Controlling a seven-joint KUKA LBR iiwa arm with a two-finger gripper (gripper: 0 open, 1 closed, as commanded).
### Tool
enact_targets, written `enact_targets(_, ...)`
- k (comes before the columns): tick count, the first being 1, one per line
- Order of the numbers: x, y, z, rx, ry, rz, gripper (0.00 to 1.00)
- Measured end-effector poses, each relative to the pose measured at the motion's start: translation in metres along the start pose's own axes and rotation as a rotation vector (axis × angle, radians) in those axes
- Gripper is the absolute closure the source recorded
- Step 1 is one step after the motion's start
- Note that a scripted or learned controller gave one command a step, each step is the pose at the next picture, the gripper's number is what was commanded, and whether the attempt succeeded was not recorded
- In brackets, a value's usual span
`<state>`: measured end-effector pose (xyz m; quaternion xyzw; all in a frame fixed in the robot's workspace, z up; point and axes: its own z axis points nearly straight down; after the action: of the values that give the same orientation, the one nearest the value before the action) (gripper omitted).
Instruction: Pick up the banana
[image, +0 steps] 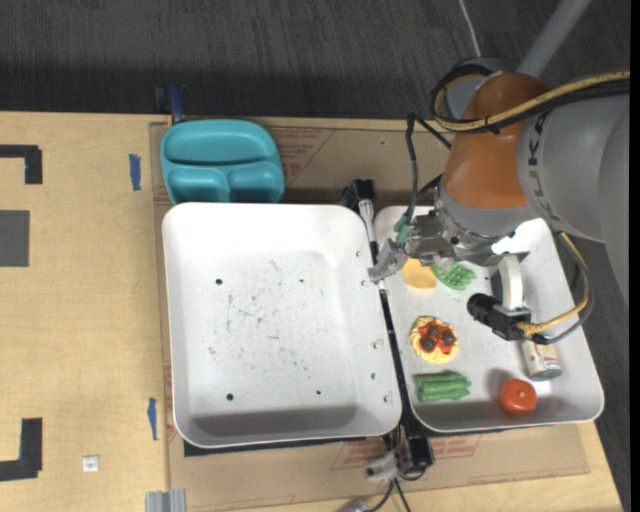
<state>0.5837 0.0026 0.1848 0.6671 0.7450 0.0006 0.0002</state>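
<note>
A yellow thing (420, 276), which looks like the banana, lies in the right bin (575, 400) near its back left corner. Only a rounded part of it shows, because the gripper covers the rest. My gripper (400, 252) hangs just over the yellow thing's left end, close to the wall between the two bins. Nothing is visibly held between its fingers.
Also in the right bin are a light green thing (458, 275), a white object (511, 283), a small pizza-like disc (435, 339), a dark green vegetable (441, 386), a red tomato (518, 397) and a small can (543, 360). Left bin (200, 240) stands beside it, and a teal tray (222, 160) sits behind that.
</note>
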Motion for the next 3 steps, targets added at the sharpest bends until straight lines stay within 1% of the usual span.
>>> enact_targets(1, 0.060, -0.064, 0.000, 0.003, 0.001, -0.079, 0.00)
enact_targets(2, 0.146, -0.083, 0.042, 0.004, 0.001, -0.267, 0.00)
enact_targets(3, 0.194, -0.083, 0.099, 0.001, 0.001, -0.302, 0.00)
